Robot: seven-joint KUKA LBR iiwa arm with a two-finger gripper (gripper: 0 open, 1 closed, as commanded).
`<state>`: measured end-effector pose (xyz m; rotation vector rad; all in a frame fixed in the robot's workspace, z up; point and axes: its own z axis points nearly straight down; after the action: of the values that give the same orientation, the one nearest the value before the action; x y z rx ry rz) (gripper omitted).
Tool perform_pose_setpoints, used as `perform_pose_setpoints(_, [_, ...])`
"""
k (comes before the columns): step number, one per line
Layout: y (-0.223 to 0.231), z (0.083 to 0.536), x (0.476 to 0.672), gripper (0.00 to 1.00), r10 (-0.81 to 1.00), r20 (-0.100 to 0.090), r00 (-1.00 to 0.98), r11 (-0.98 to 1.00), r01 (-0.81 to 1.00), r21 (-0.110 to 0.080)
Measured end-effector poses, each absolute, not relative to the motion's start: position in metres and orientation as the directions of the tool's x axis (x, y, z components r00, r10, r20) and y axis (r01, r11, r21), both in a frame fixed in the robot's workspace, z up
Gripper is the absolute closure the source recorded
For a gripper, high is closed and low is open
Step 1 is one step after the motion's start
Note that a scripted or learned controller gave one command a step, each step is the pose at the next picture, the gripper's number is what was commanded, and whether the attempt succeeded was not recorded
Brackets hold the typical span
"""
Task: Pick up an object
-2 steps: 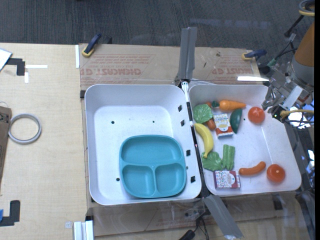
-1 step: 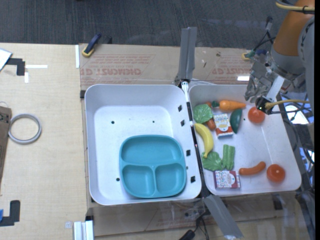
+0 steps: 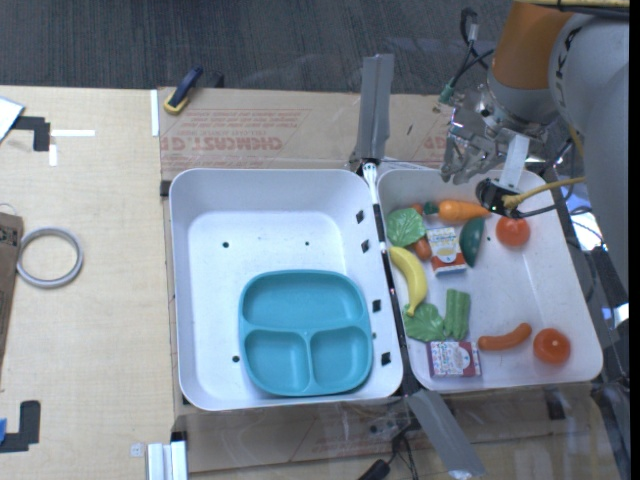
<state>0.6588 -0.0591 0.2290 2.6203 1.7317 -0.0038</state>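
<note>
Hovering over the far rim of the right bin, gripper carries nothing; whether the claw is spread or closed, cannot tell. Landmark: carrot, lying just below the gripper at the bin's far end. Tomato right of carrot, lettuce left of it, juice carton just nearer. Best bet is probably dropping straight onto the carrot, closing across its narrow width, avoiding the crowded carton side.

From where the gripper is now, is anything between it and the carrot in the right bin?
Nothing visible stands between them. The gripper hangs over the far edge of the right bin, and the carrot lies just below it in the view, with bare bin floor around its near end. The tomato lies beside it.
</note>
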Motion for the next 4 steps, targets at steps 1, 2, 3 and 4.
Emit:
perform_pose_setpoints(1, [-0.179,0.275,0.659,1.00,0.824,-0.002,0.566,-0.566,0.824,-0.001])
perform_pose_setpoints(2, [-0.167,0.301,0.659,1.00,0.746,-0.002,0.666,-0.666,0.746,0.000])
perform_pose_setpoints(3, [-0.167,0.309,0.659,1.00,0.748,-0.006,0.664,-0.664,0.748,-0.002])
perform_pose_setpoints(4, [-0.124,0.345,0.657,1.00,0.906,-0.002,0.423,-0.423,0.906,0.000])
